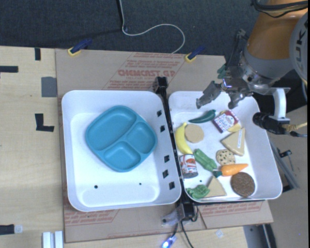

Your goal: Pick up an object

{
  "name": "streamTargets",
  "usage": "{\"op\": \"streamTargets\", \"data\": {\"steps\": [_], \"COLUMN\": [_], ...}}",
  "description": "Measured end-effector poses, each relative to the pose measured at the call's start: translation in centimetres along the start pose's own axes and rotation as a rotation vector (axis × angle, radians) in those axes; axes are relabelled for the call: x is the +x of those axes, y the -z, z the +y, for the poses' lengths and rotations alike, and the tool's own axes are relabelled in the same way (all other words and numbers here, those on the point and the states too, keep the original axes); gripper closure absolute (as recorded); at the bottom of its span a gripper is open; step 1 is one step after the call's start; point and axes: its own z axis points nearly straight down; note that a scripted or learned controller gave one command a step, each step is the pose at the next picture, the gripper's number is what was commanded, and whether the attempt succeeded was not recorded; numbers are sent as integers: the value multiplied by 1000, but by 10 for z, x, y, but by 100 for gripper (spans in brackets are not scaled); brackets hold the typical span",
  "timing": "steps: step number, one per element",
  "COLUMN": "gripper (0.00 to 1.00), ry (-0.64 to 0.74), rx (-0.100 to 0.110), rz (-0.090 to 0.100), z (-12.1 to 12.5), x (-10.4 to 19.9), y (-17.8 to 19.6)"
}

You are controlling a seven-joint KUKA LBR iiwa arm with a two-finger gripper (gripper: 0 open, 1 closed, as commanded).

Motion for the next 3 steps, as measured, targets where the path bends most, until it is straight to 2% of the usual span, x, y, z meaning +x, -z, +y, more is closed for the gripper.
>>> {"op": "streamTargets", "data": {"steps": [1,2,3], "gripper": [0,0,100], "ry": [-2,1,0], "rx": [5,-1,1], "rz": [0,-1,-2], "z": [-72,-107,-106], "x": [23,44,44], "y": [-25,5,13]}}
